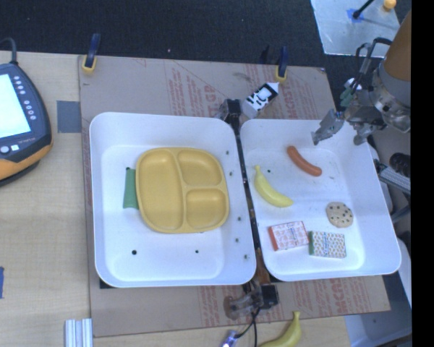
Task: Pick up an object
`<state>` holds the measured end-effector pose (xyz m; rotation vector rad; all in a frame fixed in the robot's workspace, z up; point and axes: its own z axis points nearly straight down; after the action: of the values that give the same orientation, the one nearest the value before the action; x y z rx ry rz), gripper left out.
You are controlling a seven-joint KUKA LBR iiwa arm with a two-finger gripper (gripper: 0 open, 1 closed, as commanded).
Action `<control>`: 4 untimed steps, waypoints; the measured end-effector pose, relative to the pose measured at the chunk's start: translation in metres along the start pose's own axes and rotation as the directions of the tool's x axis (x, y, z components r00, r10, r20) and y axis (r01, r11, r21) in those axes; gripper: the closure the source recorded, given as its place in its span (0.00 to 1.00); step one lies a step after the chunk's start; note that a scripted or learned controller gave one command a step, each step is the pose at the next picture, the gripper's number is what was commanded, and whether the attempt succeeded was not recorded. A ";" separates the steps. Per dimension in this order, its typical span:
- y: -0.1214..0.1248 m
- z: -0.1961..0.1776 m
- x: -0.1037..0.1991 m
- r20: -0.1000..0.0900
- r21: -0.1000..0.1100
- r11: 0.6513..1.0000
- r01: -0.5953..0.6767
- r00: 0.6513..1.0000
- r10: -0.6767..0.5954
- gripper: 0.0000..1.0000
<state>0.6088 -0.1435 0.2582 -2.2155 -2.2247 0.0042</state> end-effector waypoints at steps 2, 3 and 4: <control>0.047 0.153 -0.006 0.001 0.003 1.000 0.002 1.000 -0.002 0.00; 0.048 0.166 0.002 0.001 0.003 1.000 0.002 1.000 -0.002 0.00; 0.048 0.155 0.001 0.001 0.004 1.000 0.004 1.000 -0.004 1.00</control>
<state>0.6560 -0.1426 0.1026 -2.2099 -2.2281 0.0099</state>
